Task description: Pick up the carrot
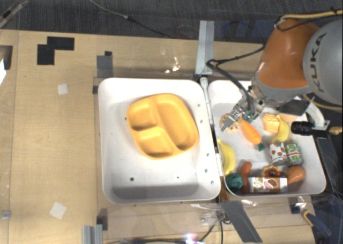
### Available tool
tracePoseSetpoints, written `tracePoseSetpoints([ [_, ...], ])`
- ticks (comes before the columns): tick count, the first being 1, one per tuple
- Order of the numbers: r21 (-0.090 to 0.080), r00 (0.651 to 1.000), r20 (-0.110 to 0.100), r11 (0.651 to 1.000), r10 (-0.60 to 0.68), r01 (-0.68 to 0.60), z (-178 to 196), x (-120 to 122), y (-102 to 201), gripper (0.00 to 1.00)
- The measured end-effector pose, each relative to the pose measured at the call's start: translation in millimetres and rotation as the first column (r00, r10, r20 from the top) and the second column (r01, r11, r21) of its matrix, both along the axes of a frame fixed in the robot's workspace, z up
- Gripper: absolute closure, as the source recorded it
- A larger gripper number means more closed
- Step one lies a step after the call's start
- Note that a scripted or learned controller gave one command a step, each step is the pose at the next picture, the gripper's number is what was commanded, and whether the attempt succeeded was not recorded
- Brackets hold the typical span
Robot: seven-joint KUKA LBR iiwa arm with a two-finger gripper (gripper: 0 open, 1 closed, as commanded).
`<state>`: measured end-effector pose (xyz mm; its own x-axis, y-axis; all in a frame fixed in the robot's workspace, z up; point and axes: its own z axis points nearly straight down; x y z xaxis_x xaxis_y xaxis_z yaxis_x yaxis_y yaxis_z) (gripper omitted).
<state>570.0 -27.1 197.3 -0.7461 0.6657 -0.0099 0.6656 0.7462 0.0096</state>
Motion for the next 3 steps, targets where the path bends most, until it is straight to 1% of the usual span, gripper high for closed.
tracePoseSetpoints([
  [1, -0.001, 0.954, -0.009, 0.954, 0.299, -0.299, -12.6, -30.4, 45.9, 1.00],
  [2, -0.003, 0.999, -0.001, 0.999, 0.049, -0.049, 53.6, 36.6, -21.2, 1.00],
  [3, -0.001, 0.997, -0.007, 0.997, -0.073, 0.073, 49.3, -21.1, -59.5, 1.00],
])
